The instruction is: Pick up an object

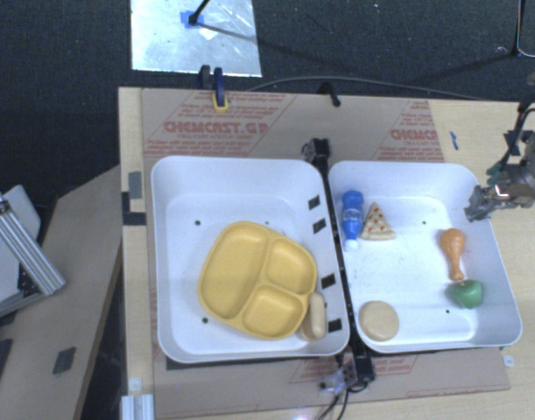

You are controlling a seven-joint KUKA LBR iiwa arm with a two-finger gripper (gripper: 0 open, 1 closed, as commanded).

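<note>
Starting from the near edge of the bench, two white bins are seen side by side. In the left bin [175,234] a yellow divided plate [256,278] is placed, and a small beige bread roll [315,316] is laid against its near right corner, close to the wall between the bins. In the right bin [425,186] a round pale cookie [378,320] is found at the near left corner. A green ball-like toy [467,293] is seen near the right wall, and a toy chicken leg [454,251] is laid just beyond it, almost touching it. Farther back, a pizza slice [376,223] is placed beside a blue and white bottle [351,219], which lies along the dividing wall.

The gripper [482,201] is seen at the far right corner of the right bin, over its rim. Nothing is seen between its tips. How wide it is opened cannot be told, because this part is small and blurred. The chicken leg is the nearest thing to it, but it is apart from it, toward the near side.
</note>
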